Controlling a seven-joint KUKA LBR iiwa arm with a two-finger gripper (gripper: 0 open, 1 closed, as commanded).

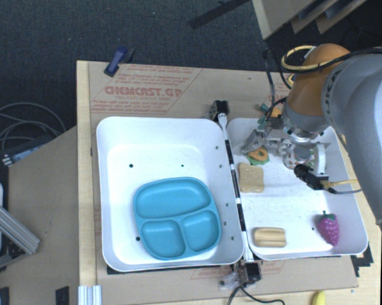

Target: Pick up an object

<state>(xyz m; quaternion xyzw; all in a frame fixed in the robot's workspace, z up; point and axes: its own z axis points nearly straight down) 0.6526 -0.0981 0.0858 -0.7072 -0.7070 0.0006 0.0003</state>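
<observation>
I see jaws' state unclear, gripper (pixel 301 160) over right bin (pixel 347 245) rear. Bread roll (pixel 269 237) near front, long axis left-right.

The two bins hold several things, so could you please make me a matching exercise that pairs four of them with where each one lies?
Things:
1. blue divided plate
2. purple toy grapes
3. tan bread roll
4. square cracker

Places:
A. right bin, near front corner on the arm's side
B. right bin, by the divider, about halfway back
C. left bin, toward its front
D. right bin, front edge near the divider

Pairs: 1-C, 2-A, 3-D, 4-B
</observation>
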